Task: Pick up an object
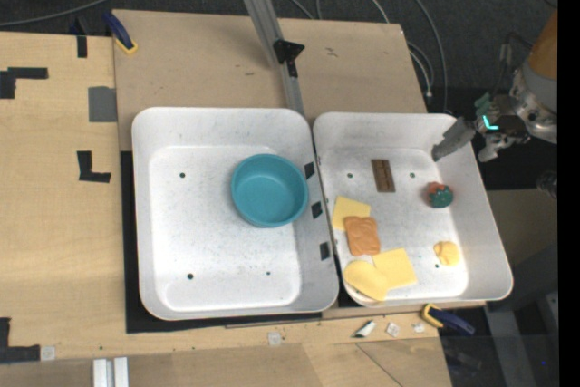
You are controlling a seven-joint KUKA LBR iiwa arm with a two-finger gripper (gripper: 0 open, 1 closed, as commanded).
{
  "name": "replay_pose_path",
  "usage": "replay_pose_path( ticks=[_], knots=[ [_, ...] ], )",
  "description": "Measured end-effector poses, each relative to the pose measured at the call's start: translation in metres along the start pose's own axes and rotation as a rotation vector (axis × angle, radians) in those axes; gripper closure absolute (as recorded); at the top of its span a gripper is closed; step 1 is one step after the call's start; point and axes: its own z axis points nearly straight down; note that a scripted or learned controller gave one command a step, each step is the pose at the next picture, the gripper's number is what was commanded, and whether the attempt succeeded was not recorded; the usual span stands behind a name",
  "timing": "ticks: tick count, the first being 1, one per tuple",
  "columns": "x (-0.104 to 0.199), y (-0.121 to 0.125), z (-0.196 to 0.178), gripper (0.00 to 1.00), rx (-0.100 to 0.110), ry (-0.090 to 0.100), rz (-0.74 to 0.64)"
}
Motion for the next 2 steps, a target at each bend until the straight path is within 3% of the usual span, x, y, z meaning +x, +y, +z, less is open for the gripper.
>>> replay_pose_path(
  ticks=[2],
  knots=[
    [0.002, 0.009, 0.117, 0.00, 0.006, 0.002, 0.000]
  ],
)
